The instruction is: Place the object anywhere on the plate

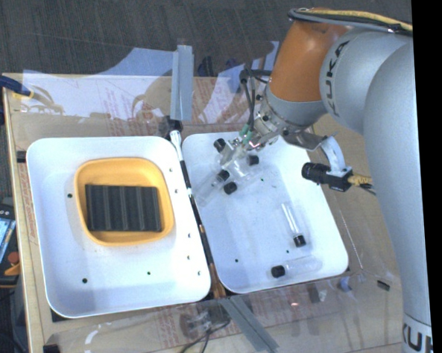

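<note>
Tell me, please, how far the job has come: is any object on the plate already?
Nothing looks done: the yellow plate in the left bin carries only its dark ridged insert. The gripper is low over the clear tubes in the right bin. Lifting and placing remain.

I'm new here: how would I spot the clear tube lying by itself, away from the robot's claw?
Start at the right white bin, the one without the yellow plate. Look toward its lower right part for a clear tube with a black cap, lying nearly upright in the picture. Unlike the tubes clustered under the gripper, it lies alone.
</note>
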Motion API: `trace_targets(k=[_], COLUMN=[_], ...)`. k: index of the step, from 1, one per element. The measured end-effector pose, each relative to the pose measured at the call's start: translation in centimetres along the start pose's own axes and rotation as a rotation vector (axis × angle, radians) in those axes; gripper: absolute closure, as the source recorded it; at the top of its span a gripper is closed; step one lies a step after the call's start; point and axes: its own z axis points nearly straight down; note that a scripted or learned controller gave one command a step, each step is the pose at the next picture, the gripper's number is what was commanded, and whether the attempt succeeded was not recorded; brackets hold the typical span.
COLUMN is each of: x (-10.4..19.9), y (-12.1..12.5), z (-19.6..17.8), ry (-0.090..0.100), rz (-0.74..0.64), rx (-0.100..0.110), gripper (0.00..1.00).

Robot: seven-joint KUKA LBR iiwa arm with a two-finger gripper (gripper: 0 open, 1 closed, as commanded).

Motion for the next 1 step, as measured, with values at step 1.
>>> trace_targets(k=[1], x=[3.90], y=[2.85], z=[0.24], ry=[-0.001], rz=[-0.211], rx=[0.000], gripper=[1.00])
